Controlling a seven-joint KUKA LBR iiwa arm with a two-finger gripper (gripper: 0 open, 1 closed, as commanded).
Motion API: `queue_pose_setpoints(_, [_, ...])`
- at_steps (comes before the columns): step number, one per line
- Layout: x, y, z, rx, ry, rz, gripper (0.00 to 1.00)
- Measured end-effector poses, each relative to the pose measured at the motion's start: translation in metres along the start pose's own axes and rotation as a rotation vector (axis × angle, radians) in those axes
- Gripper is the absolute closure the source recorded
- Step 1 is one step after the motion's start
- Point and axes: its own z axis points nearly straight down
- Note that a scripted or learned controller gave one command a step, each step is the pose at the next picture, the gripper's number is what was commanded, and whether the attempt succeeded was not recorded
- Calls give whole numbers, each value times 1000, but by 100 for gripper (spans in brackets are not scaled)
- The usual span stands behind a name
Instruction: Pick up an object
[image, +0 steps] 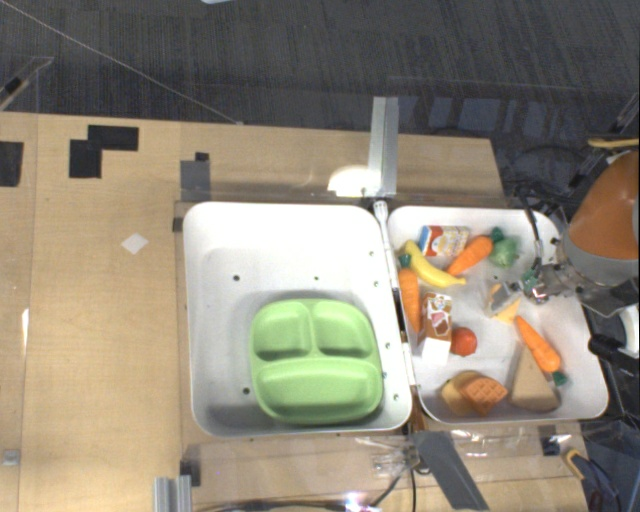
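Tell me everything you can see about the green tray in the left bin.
The green tray is a light green, smooth, plastic-looking divided plate with rounded corners. It has three compartments: two smaller ones along the far side and one wide one along the near side, all without contents. It lies flat, right side up, on the floor of the left white bin, toward the near right part, close to the wall shared with the right bin. Nothing rests on it, and the arm is away from it.
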Motion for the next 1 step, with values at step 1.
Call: queue_pose_setpoints(1, [0,4,-13,-10,-3,-2,100])
